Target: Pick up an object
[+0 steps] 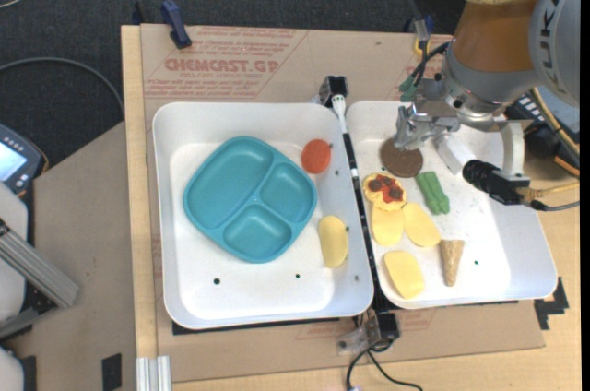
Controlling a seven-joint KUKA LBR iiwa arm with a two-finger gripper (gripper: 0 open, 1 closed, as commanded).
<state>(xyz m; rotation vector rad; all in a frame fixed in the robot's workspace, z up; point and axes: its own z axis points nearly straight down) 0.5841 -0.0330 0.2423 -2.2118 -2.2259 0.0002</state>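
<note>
My gripper hangs over the back of the right bin, directly above a round brown cookie-like piece. Its tips look close to or touching that piece. In front of it lie a small pizza slice, a green pickle-like piece, two pale yellow chips, a yellow block and a tan cone. The left bin holds a teal divided plate, an orange-red ball and a yellow lemon-like piece.
The arm's grey body and orange band come in from the upper right, with a black cable part over the right bin. A black divider clip sits between the bins at the back. Cardboard lies under both bins.
</note>
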